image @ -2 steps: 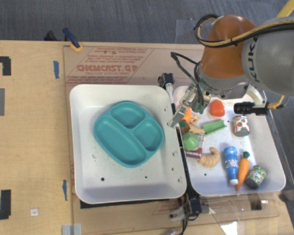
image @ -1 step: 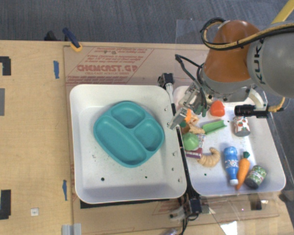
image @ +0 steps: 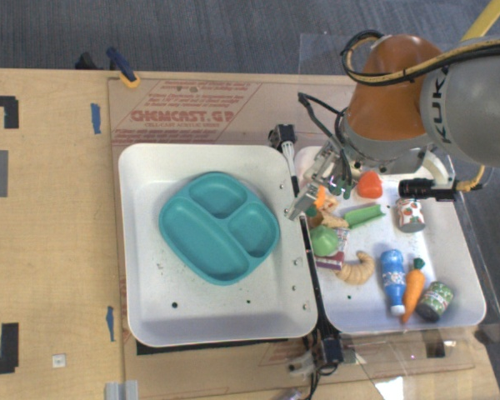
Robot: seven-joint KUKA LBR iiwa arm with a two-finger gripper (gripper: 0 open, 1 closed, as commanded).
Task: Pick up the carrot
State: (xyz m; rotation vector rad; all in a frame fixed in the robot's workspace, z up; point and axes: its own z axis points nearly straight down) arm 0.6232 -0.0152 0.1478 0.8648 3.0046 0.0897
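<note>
Wooden bench (image: 42, 248) carrying two shallow white bins side by side: left bin (image: 142, 307), right bin (image: 467, 265). Printed cardboard sheet (image: 192, 111) apparently beneath both. Blue tape strips (image: 95, 117) along bench surface.

So the arm (image: 450, 98) comes in from the right side of the shot, big grey body up in the top right corner with the orange band (image: 392, 90) sitting just above the wrist. Black cables loop over the top of that orange part and run down along it. From there the wrist angles down and to the left, and the gripper (image: 308, 197) pokes out at a slant, pointing lower left. The metal end looks tilted, not straight down. Can't make out the gripper's state from this angle, too cluttered.
</note>
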